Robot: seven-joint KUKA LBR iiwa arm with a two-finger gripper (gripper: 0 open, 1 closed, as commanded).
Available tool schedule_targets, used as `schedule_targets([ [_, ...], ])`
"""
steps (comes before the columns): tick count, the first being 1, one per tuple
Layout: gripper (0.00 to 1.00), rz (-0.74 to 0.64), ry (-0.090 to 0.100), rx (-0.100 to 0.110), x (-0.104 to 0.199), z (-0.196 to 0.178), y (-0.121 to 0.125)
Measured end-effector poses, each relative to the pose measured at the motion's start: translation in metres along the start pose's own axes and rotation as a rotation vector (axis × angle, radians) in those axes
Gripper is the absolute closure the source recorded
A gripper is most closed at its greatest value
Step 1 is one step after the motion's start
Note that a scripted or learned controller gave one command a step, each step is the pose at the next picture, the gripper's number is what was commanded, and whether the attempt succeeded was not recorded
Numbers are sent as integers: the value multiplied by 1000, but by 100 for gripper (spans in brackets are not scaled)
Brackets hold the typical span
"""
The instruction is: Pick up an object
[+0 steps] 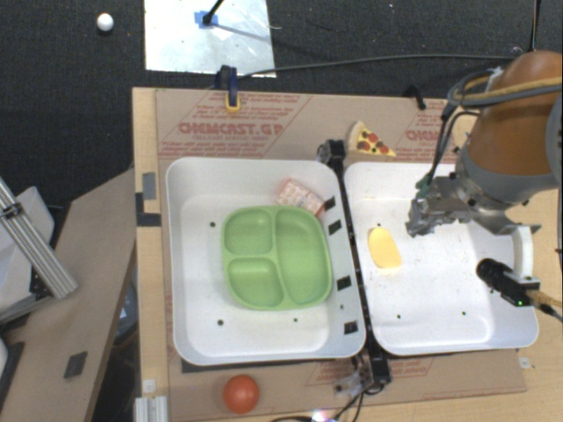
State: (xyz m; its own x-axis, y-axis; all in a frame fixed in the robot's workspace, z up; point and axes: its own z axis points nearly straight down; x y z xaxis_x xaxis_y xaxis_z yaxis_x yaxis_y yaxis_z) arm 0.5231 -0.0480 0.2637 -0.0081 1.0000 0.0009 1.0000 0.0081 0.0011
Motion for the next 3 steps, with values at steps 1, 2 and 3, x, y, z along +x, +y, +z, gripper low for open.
schedule_targets([
  [1,100,-1,0,-1,48,8,15],
  [2,100,2,-1,0,94,10,14],
  [3,100,1,0,0,136,21,20],
])
